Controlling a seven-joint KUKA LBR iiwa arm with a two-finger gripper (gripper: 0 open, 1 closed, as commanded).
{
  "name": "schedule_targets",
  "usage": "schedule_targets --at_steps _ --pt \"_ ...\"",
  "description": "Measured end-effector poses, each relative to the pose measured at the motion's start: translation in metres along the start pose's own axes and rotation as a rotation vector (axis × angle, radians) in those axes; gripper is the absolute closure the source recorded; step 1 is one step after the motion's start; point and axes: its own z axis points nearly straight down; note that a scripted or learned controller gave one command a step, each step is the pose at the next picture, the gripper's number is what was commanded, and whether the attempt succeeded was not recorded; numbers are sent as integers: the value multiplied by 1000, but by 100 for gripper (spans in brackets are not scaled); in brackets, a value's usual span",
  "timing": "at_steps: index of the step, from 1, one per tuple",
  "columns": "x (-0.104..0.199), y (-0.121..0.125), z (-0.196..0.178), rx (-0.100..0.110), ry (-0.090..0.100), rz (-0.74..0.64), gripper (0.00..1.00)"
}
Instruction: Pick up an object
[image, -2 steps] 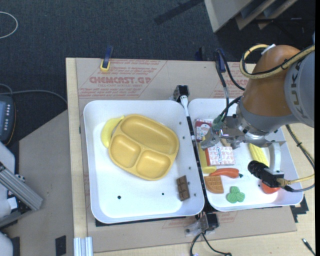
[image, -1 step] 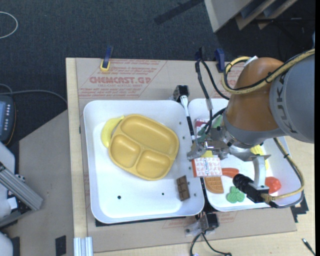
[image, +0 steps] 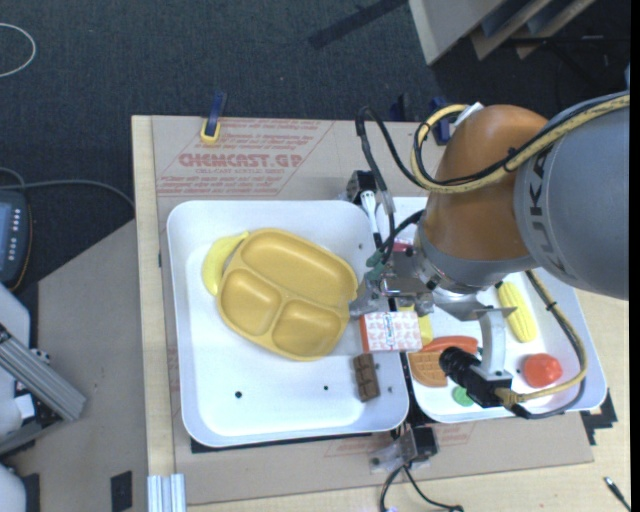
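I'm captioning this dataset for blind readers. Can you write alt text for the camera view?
A grey arm with an orange band reaches from the right over two white bins, its gripper beside a yellow divided tray in the left bin. A brown bar lies nearby; the right bin holds toy corn and a tomato.

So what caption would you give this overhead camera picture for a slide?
Grey-and-orange arm reaches over two white bins, above a small red-and-white box beside a yellow divided tray.

Even, fairly bright overhead light is falling on the scene, washing the left bin (image: 195, 330) almost to plain white. The arm (image: 560, 190) is casting only soft shadows. The orange band (image: 485, 185) is showing a mild sheen. Focus is holding reasonably sharp, with slight graininess.
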Motion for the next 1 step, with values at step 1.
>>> schedule_targets --at_steps 1 --pt "-11 -4 21 7 -2 7 100"
